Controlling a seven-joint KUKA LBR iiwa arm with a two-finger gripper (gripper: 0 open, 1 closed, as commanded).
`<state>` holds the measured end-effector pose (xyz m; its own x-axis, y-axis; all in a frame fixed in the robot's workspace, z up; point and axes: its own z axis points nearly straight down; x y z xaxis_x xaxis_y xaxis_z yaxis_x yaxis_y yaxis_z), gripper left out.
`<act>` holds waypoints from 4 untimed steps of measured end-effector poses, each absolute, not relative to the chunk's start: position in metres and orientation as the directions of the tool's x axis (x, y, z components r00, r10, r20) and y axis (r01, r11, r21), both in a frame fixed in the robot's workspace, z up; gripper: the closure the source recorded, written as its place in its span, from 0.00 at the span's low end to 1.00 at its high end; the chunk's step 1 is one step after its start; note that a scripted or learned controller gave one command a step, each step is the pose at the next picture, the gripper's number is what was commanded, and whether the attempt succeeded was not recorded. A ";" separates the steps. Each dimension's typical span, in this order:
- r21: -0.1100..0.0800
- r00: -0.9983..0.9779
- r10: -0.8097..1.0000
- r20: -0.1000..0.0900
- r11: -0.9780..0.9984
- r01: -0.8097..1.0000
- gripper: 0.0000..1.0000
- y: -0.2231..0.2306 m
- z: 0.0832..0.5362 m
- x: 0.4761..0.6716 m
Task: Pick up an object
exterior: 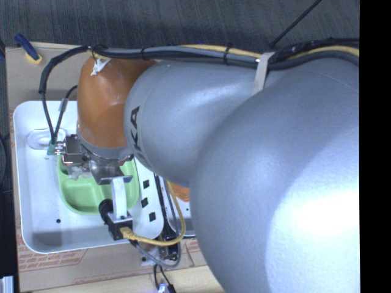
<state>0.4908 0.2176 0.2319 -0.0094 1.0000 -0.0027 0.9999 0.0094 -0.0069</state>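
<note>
Robotics laboratory. 1 grey industrial arm [256, 163] with bundled cables [183, 55] is shown; a white bin [33, 188] is set beneath its wrist on a cardboard-lined bench [43, 261], and dark carpet [153, 11] is seen beyond it.

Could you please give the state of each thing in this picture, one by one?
Arm, lowered over the white bin.
White bin, upright on the bench, holding the green object.
Green object, lying in the bin, partly hidden under the arm.
</note>
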 end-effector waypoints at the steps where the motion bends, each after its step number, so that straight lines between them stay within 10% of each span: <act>1: -0.007 -0.014 1.000 -0.002 0.014 1.000 1.00 0.218 0.243 0.492; 4: -0.011 -0.034 0.999 -0.001 0.034 0.999 1.00 0.220 0.274 0.492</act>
